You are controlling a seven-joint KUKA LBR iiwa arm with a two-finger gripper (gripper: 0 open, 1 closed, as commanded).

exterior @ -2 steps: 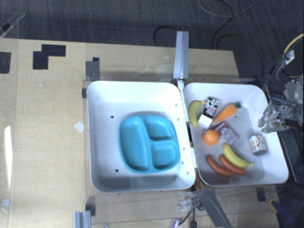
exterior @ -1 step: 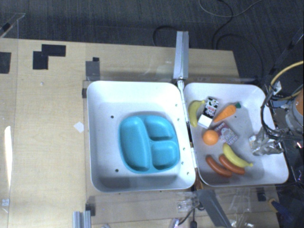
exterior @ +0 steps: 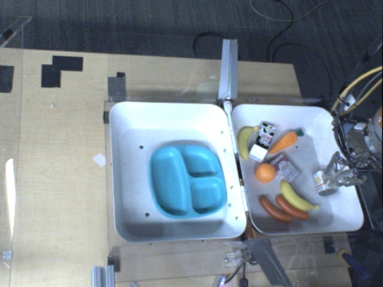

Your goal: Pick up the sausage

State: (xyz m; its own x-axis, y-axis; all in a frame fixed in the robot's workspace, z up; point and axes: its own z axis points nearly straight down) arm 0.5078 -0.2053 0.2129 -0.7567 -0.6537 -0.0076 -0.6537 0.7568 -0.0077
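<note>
Camera view — banana (exterior: pixel 297 197) touching sausage (exterior: pixel 283 208), orange (exterior: pixel 265 173) near.

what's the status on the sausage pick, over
Tool at right bin's right side, off the sausage. Sausage lies at front, untouched. Banana lies against it.

Pale matt wood table (exterior: pixel 60 160); smooth white plastic bins (exterior: pixel 173 118); glossy blue plastic tray (exterior: pixel 185 181); shiny red-brown sausage (exterior: pixel 281 208); bare metal end effector (exterior: pixel 335 175).
</note>
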